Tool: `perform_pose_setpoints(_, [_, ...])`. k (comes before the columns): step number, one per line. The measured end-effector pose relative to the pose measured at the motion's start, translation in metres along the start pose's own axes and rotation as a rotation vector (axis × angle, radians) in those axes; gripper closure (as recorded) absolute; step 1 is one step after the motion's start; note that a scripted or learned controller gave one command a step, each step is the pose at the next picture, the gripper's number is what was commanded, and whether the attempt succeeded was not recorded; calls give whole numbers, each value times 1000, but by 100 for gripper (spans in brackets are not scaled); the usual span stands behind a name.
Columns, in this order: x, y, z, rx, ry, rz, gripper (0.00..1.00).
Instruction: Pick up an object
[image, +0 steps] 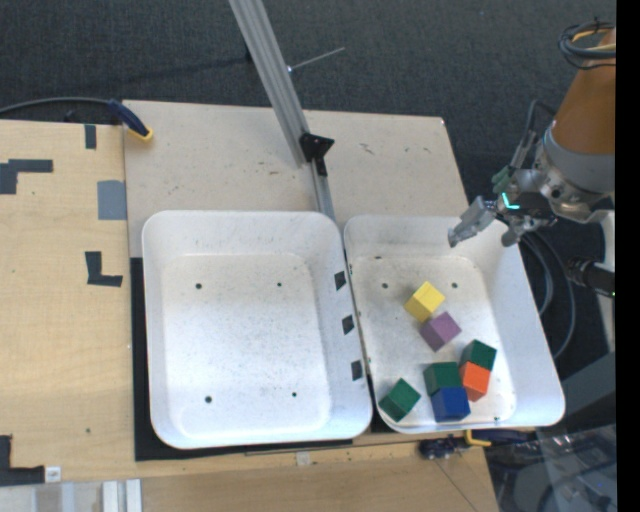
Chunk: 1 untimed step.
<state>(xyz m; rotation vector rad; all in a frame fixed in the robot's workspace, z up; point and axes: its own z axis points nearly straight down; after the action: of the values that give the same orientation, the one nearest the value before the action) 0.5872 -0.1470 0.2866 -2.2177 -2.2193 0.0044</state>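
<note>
White left bin (240, 250) shows bare speckled floor across its width; right bin (520, 300) holds seven cubes, the yellow cube (426, 298) and purple cube (441, 329) loose at centre, the rest crowded against the near wall, one green cube (442, 377) partly hidden. Gripper (488, 224) hangs over the far right corner, fingers apparently spread and holding nothing, arm (585, 120) cut off at the frame edge.

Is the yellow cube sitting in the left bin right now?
No, the yellow cube lies in the right bin, next to the purple cube.
</note>
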Motion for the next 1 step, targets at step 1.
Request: perform_pose_setpoints(1, [0,1,-2,-4,-1,-2,0])
